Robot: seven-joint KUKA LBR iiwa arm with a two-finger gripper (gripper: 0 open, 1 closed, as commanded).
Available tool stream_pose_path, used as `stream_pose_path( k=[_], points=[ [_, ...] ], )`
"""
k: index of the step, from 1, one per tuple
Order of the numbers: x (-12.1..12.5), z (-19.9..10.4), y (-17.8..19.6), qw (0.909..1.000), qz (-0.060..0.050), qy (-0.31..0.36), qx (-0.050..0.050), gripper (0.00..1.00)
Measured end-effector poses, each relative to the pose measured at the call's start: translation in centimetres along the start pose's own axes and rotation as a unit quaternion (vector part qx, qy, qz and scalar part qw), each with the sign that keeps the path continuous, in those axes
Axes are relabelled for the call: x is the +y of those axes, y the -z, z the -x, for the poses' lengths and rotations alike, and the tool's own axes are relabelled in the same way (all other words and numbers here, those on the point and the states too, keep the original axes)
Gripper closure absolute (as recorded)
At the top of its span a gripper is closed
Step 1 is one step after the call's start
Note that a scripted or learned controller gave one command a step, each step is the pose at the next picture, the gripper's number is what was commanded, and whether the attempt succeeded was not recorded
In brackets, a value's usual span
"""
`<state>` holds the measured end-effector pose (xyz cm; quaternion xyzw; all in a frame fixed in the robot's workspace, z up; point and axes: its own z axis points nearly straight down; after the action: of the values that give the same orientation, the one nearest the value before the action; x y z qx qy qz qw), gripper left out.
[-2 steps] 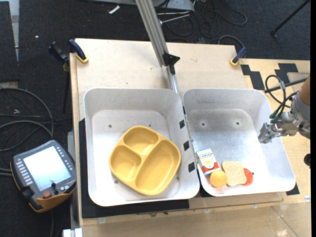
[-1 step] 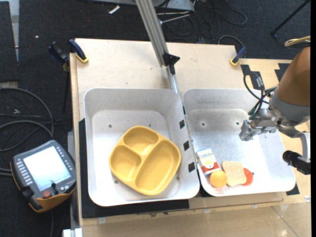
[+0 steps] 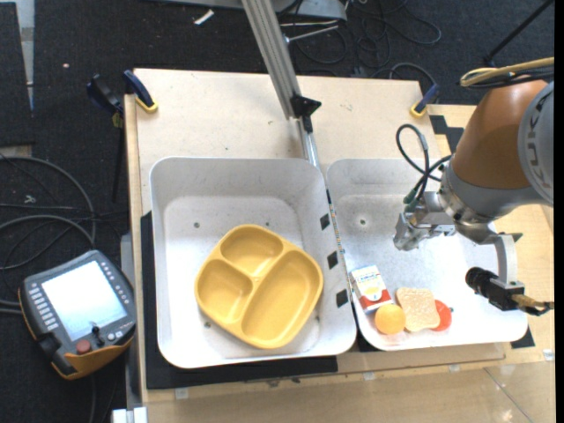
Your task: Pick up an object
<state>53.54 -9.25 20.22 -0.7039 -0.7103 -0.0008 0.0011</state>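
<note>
You have two bins of smooth white plastic: the left bin (image 3: 172, 192) looks matt, the right bin (image 3: 370, 183) is faintly scuffed. The yellow divided tray (image 3: 258, 285) at centre is smooth plastic with a soft sheen. The bench top (image 3: 220, 113) looks like pale matt board. At right, the arm's orange band (image 3: 493, 135) shines glossy.

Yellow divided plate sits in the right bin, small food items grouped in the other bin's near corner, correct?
Wrong bin. The camera view shows the yellow divided plate in the left bin; the small food items lie grouped in the right bin's near corner.
</note>
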Motion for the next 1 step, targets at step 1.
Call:
stream_pose_path(
  k=[1],
  points=[
    [-0.59, -5.10, 0.23, 1.0000, -0.001, 0.000, 0.000, 1.00]
  ],
)
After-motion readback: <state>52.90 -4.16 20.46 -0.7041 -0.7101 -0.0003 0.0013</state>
